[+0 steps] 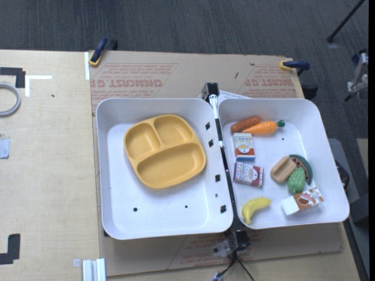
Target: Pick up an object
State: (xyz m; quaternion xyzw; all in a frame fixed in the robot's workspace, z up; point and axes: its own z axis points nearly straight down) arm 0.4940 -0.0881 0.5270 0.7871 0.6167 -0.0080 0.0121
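Observation:
The right bin [316,127] holds several toy foods. An orange carrot [265,127] lies at the back beside a reddish sausage [245,123]. Two small printed cartons [244,146] [248,174] sit near the bin's left wall. A tan bread piece [283,168] rests against a green item [296,179] and a dark-rimmed slice [304,164]. At the front are a yellow banana [254,208] and a white and brown box [302,201].
In the left bin [111,174] lies a yellow divided plate [165,151]. Both bins rest on cardboard [140,78] held by blue-yellow clamps [98,50] [294,65]. A tape roll [8,98] lies on the bench at far left. A metal fixture [357,78] stands at the right edge.

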